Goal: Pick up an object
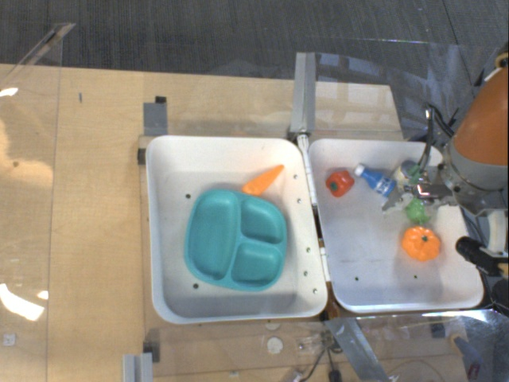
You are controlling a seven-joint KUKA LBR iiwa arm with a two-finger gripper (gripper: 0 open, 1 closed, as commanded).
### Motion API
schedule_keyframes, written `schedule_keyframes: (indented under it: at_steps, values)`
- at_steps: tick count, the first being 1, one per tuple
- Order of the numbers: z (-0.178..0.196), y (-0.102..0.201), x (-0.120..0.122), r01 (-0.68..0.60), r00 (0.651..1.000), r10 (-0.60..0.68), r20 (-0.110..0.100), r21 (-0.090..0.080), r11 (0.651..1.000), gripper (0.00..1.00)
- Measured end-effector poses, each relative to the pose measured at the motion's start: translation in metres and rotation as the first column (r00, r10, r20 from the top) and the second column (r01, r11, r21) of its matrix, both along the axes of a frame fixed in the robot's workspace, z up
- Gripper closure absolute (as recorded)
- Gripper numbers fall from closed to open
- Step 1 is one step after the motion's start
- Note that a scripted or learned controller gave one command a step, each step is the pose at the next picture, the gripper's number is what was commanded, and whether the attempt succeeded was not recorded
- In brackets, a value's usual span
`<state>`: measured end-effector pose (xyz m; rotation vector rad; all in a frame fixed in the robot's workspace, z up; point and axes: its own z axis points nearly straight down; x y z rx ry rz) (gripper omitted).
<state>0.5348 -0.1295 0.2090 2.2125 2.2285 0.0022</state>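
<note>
Objects logged from my remote station. Right white shallow plastic bin [350,285]: a glossy red pepper-shaped toy [339,183] near its upper left; a blue-and-white bottle-shaped item [374,178], long axis slanting from upper left to lower right, white end pointing up-left; a small green rounded toy [416,210]; a smooth orange pumpkin-shaped toy [420,243] just below it. Two-finger metal gripper [407,188] sits over the bottle's lower end and the green toy; I cannot tell its jaw state. Left white shallow plastic bin [167,293]: a teal three-compartment plastic tray [236,239], and an orange tapered carrot-shaped toy [263,179] at its upper edge, tip pointing up-right.
</note>
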Motion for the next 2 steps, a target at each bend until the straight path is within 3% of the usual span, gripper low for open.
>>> schedule_keyframes:
  at_steps: [1, 2]
  values:
    - [-0.099, -0.029, 0.008, -0.003, 1.0, 0.003, -0.002, 0.001, 1.0, 0.0]
    - [-0.119, -0.075, -0.028, -0.005, 1.0, 0.005, 0.014, -0.001, 1.0, 0.0]
